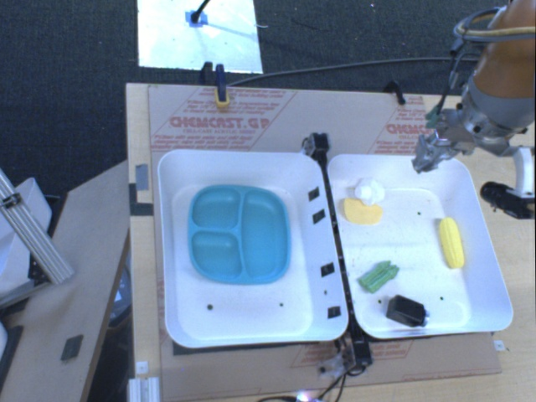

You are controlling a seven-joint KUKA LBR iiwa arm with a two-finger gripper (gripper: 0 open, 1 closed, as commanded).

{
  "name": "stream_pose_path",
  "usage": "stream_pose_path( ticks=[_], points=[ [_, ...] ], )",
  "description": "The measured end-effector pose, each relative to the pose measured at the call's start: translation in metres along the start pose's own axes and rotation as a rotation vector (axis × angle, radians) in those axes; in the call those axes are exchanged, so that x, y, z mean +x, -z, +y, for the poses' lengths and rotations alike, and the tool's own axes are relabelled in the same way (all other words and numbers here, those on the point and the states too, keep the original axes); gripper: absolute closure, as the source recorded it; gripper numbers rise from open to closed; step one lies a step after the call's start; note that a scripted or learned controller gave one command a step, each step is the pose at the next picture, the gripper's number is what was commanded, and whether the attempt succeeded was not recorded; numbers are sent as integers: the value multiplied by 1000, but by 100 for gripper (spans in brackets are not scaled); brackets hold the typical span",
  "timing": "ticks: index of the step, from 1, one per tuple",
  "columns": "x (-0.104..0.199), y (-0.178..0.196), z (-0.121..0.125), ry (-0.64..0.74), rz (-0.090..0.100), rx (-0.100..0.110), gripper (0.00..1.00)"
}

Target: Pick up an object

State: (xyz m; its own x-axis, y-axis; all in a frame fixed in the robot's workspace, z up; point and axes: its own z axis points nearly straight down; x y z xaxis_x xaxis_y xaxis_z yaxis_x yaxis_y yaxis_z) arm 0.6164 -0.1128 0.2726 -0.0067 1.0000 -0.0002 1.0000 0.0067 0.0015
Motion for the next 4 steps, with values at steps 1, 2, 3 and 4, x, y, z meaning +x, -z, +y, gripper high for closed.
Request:
stream_pose_path(
  ticks=[1,2,3,4],
  points=[
    [44,2,-18,0,0,1,100],
    [103,-2,-32,3,2,1,100],
    [161,-16,-55,3,2,3,100],
    [213,-18,-69,1,1,1,100]
  ],
)
